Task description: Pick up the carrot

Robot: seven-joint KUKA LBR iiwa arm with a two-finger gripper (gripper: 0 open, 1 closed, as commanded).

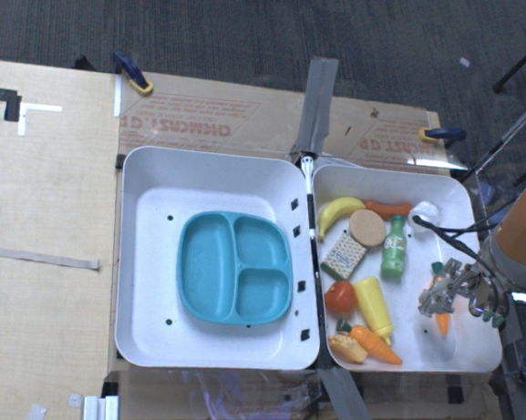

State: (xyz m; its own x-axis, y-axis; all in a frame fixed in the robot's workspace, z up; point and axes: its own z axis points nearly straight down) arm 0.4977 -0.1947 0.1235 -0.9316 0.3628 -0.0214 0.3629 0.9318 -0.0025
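Two-finger metal gripper (444,307) clamps a small orange carrot (442,323), tip pointing down. Long orange carrot (377,344) lies well left of it, by the yellow plastic bottle (374,306).

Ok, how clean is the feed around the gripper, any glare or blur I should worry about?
Camera view: lighting is even and soft, with faint shadows under the teal plate. The gripper looks slightly soft against the bright white of the right bin, so its details are hard to read. The carrot is sharp enough to make out. A bluish glare patch sits on the bench front edge.
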